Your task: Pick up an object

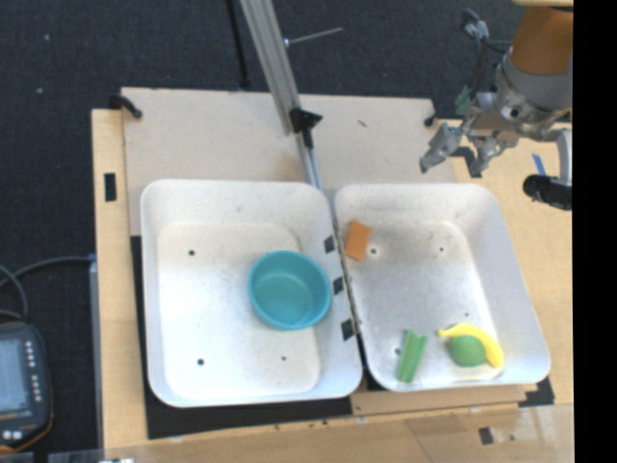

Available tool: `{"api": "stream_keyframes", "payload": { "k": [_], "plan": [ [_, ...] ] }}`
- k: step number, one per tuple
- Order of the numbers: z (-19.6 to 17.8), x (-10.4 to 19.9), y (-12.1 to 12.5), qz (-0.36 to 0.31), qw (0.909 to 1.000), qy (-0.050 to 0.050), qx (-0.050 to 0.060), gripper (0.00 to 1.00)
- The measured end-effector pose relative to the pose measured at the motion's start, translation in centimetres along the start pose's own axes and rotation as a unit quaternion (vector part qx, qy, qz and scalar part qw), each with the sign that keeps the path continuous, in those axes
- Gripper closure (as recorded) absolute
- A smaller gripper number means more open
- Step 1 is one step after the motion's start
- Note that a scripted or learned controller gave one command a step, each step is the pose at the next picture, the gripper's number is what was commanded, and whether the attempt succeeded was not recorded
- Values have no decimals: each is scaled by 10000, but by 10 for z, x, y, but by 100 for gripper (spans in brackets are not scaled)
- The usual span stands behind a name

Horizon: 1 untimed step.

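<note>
Arm hangs above the desk, beyond the right bin's far rim.
The gripper carries nothing, its jaws spread apart. In that bin lie one orange block by the left wall, one green stick with its long axis running near to far, and one green-and-yellow fruit just beside it. One blue bowl sits upright in the left bin.
</note>
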<state>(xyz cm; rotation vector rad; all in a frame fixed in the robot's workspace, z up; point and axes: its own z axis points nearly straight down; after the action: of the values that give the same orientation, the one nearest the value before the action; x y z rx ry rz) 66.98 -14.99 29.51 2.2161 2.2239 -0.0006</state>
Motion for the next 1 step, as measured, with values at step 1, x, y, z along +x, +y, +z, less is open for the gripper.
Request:
{"api": "stream_keyframes", "payload": {
  "k": [1],
  "plan": [
    [0,-1,0,0,10000,-6,2,0]
  ]
}}
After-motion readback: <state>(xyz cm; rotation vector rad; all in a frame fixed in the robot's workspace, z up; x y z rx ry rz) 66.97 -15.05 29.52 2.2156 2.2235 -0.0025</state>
